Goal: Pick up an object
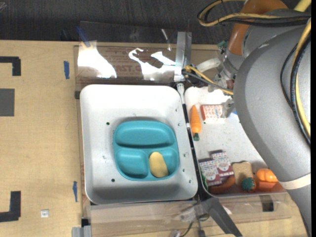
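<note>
- The big grey arm (276, 98) leans in from the right and hangs over the right bin (224, 137), covering most of its far right part.
- The hand (228, 90) looks to be low over the far end of that bin, among cables; from here I cannot tell how far open it is, and I see nothing held in it.
- Just beside it, a small red and white carton (212, 112) lies on the bin floor; this seems the likeliest thing it is after.
- An orange carrot (196, 121) lies along the bin's left wall, just left of the carton.
- At the near end of the right bin sits a cluster: two more patterned cartons (216, 166), a slice of bread (242, 171), an orange fruit (265, 177) and a small red and green piece (247, 184), packed close together.
- The left bin (98, 132) holds a blue divided tray (143, 147) with a yellow potato-like lump (158, 164) in its near right compartment, well apart from the hand.
- My reading: this is the reach-and-descend step, with no grasp made yet.
- The next move would call for settling squarely over the carton, closing on it without nudging the carrot, then lifting straight up clear of the bin wall.
</note>
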Controlling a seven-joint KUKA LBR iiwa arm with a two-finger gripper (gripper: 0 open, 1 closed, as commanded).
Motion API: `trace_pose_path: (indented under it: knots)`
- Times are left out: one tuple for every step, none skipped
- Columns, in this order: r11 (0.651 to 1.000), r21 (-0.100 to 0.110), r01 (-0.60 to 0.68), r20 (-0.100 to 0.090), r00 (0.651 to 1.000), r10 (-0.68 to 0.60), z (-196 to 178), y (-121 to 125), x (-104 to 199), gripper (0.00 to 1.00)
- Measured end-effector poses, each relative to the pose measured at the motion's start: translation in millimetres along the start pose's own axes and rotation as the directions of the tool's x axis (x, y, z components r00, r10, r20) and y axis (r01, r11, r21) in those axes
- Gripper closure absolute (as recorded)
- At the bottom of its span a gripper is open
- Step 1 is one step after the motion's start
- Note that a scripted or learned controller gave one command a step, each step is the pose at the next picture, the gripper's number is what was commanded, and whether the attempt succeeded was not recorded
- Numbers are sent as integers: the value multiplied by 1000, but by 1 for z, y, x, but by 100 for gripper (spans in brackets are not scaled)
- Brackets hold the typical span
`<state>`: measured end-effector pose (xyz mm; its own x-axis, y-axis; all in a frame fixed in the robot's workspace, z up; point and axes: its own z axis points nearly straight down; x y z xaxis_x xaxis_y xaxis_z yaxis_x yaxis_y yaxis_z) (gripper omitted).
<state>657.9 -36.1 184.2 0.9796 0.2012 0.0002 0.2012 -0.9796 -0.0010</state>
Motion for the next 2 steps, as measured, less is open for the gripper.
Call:
trace_pose_path:
  knots:
    - [1000, 1, -1, -1, 1000, 1, 0, -4, 4, 0]
    - [995, 1, 105, 4, 994, -105, 0, 4, -13, 0]
